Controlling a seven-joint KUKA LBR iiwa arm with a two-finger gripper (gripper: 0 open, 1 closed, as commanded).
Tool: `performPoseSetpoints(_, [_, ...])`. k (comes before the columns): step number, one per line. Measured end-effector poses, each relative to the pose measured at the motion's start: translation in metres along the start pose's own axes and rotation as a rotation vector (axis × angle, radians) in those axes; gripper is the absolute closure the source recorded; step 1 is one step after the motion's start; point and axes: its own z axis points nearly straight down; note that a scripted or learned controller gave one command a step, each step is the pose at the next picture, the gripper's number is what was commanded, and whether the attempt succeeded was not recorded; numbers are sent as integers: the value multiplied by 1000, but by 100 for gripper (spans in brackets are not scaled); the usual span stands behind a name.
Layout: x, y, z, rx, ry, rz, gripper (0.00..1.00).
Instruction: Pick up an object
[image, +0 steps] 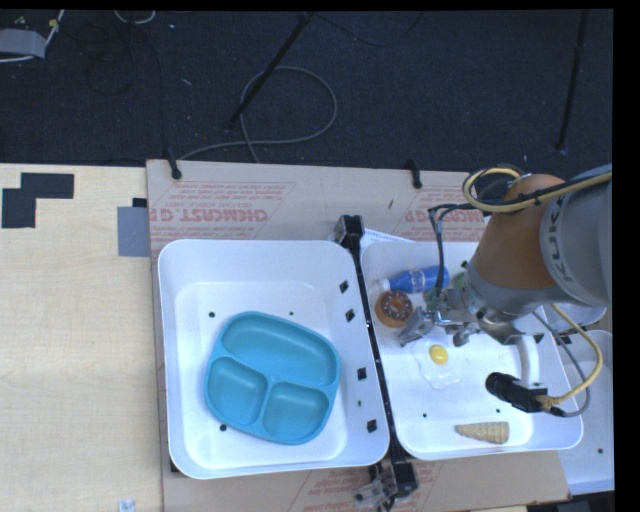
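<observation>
Gripper (437, 328): low over the middle of the right bin (425, 445), with the arm coming in from the right.
Grip state: cannot tell whether it is apart or together from this angle.
Fried egg (439, 362): on the bin floor, yolk up, just on the near side of the gripper.
Doughnut (394, 309): just left of the gripper, near the divider.
Blue bottle (416, 279): on its side, behind the doughnut.
Cone (483, 432): lies by the bin's near wall, well apart from the gripper.
Left bin (185, 300): holds a blue divided plate (270, 378).
</observation>
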Motion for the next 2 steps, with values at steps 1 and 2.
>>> performPoseSetpoints(1, [1,0,28,-6,-2,0,0])
performPoseSetpoints(2, [-2,1,15,-11,-5,7,100])
